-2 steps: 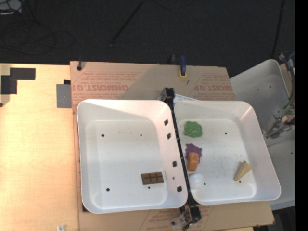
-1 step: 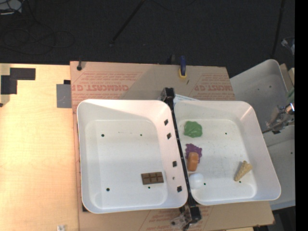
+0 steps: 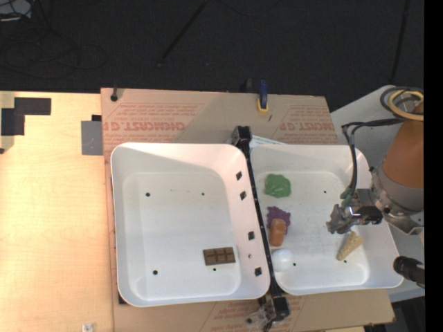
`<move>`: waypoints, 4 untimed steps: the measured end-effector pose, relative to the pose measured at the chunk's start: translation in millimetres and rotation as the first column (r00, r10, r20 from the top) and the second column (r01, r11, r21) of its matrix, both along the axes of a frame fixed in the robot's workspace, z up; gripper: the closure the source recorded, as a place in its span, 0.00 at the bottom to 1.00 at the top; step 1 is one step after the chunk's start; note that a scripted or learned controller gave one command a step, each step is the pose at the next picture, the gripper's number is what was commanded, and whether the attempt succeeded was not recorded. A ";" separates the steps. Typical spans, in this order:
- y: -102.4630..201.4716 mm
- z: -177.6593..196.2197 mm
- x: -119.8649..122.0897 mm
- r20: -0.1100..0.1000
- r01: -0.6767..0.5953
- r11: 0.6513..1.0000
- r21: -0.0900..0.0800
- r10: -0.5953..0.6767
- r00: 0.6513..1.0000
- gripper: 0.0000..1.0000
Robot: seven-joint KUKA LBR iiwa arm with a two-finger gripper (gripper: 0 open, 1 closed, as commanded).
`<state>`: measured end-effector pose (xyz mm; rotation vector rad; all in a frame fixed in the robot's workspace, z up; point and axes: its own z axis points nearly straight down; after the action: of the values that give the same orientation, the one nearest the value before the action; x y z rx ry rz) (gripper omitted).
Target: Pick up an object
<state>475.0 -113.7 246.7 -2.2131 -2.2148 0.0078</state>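
Camera view: gripper low in right bin, cone beside it

Gripper sits low over the right bin; finger spacing too dark and small to tell. Cream cone-shaped piece lies just below it, apparently not held, likely the target. Further left: purple object touching orange piece, green lump above, white ball below. Left bin holds a brown bar, well apart.

The left bin is mostly bare floor, with a brown block at its lower right. The right bin is crowded along its left wall: green lump, purple piece, orange piece, white ball; a cream cone lies lower right.
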 end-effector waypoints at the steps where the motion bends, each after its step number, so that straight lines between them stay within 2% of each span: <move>1: 47.8 96.1 6.0 0.011 -0.002 1.000 -0.004 0.002 1.000 1.00; 2: 46.9 102.9 6.1 0.006 -0.002 1.000 -0.004 0.002 1.000 1.00; 3: 103.9 171.4 0.8 0.009 -0.001 1.000 -0.005 0.001 1.000 1.00; 4: 93.6 45.0 0.9 0.009 0.001 1.000 -0.003 -0.001 1.000 1.00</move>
<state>475.9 -20.1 291.7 -2.2204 -2.2195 0.0006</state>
